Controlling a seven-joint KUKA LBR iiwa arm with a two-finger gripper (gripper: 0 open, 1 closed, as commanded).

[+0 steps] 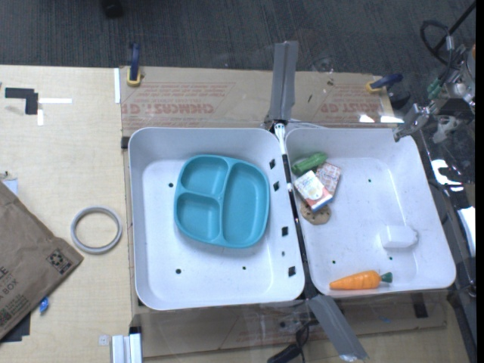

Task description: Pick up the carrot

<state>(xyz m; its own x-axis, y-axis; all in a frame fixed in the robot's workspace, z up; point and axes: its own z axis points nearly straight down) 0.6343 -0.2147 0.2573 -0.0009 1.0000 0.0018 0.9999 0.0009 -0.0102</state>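
The carrot [355, 280] is orange with a small green top pointing right. It lies flat along the near wall of the right bin [423, 203], a little right of that bin's near-left corner. My gripper [412, 122] hangs over the right bin's far-right corner, at the end of the arm coming in from the right edge. It is far from the carrot, almost the bin's whole depth away, and nothing shows in it.
In the right bin's far-left part lie a green vegetable [309, 162], a small printed carton [314, 190] and a brown cookie [315, 214]. A white block [399, 238] sits just above the carrot's right end. The left bin [151, 263] holds a teal divided plate [224, 200]. A tape ring [96, 228] lies on the bench.
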